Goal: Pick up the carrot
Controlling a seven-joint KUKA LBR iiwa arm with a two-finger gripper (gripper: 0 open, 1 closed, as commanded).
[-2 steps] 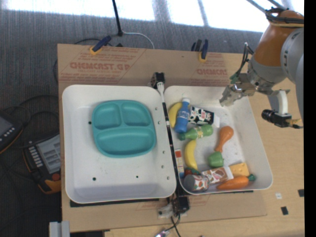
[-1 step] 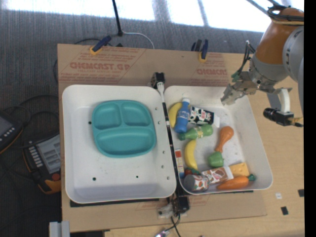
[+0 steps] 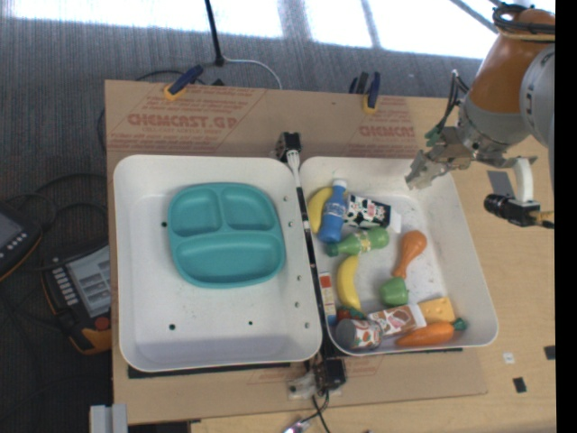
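Arm [image 3: 518, 70] cut off at right edge, hand [image 3: 424, 171] fingers perhaps blurred, carrot [image 3: 425, 335] partly behind carton [image 3: 389, 323]

Teal tray [image 3: 225, 234] in left bin [image 3: 135, 332]; bananas [image 3: 347, 282], possibly milk carton [image 3: 370, 212], right.

Both bins [image 3: 135, 269] look like smooth, slightly glossy white plastic, and the teal tray [image 3: 225, 234] at nine o'clock has a matt plastic look. The carrot [image 3: 425, 335] at five o'clock is shiny orange plastic. The tabletop [image 3: 297, 115] looks like bare brown cardboard, matt with faded red printing.

The brown board [image 3: 180, 120] under the bins reads "CHEMCAST GP" — upside down, red.
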